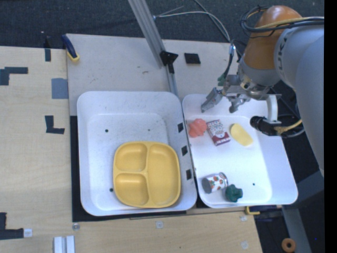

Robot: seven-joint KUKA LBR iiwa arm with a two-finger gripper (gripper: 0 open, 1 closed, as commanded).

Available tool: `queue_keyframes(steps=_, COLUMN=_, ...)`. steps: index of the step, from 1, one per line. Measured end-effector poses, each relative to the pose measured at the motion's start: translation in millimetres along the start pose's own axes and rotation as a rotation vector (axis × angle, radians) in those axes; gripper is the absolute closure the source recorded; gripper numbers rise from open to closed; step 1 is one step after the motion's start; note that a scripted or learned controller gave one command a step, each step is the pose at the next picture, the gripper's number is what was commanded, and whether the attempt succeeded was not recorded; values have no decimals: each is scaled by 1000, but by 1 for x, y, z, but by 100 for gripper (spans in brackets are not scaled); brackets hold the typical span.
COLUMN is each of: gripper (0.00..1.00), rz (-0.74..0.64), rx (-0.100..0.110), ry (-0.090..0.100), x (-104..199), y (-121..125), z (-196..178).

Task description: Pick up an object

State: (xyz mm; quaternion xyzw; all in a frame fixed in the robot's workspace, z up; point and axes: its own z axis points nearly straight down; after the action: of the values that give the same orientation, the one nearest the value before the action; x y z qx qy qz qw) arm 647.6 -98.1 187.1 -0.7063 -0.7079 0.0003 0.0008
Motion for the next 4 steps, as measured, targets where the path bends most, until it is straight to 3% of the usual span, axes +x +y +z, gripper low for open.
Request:
queue_keyframes(steps=1, gripper=0, rz=0, rx=4, ry=-2, x=4, y=0, z=44)
queue_keyframes(steps=2, gripper=0, rz=0, rx=-6, ry=-6, x=3, y=2, z=93)
queue_keyframes(steps=3, gripper=100, rz=-1, rx=-13, ry=-7, x=3, y=4, z=78)
queue_keyframes(steps=4, gripper=100, rz=2, rx=-4, ry=-1, x=2, y=-4, z=31)
